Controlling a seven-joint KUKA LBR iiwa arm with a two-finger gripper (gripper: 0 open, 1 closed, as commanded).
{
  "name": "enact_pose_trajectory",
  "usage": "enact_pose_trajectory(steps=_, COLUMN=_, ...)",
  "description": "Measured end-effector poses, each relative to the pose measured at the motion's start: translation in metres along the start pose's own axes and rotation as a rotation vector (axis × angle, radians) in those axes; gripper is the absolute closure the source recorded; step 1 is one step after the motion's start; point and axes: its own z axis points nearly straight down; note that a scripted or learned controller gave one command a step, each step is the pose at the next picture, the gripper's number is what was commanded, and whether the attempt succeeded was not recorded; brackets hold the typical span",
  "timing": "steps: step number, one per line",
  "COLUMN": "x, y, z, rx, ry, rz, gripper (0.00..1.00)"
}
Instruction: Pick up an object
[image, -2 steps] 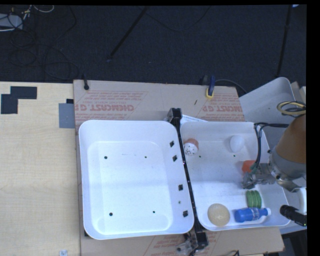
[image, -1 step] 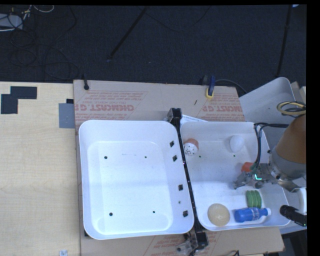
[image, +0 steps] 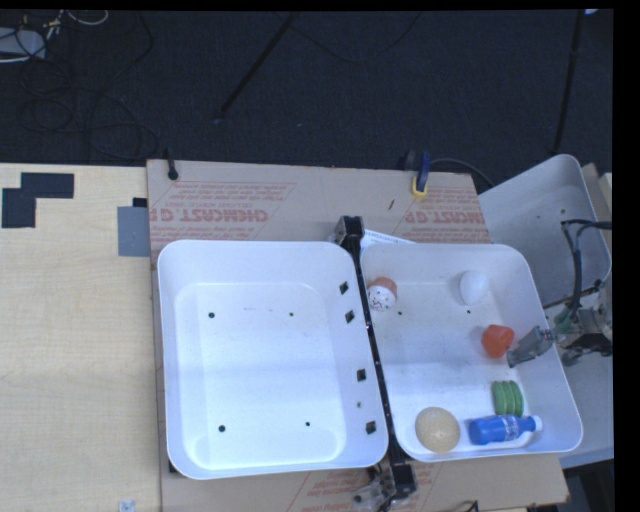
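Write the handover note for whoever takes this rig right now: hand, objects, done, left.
Hand: at the right bin's right rim, just below the orange object; nothing visible between its fingers, open or shut unclear.
Objects, all in the right bin: white ball top right, small speckled piece near the divider, cream egg-shaped object at the bottom, green piece above the blue bottle, which lies on its side.
Done: no object picked up.
Left: grasp one and lift it; the orange object looks nearest.
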Motion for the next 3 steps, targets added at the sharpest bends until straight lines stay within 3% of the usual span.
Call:
enact_pose_trajectory(steps=2, x=0.001, y=0.009, z=-0.037, rx=0.006, ry=0.002, rz=-0.003, gripper=0.00)
enact_pose_trajectory(steps=3, x=0.002, y=-0.001, z=0.025, rx=0.014, ry=0.006, rz=-0.001, gripper=0.00)
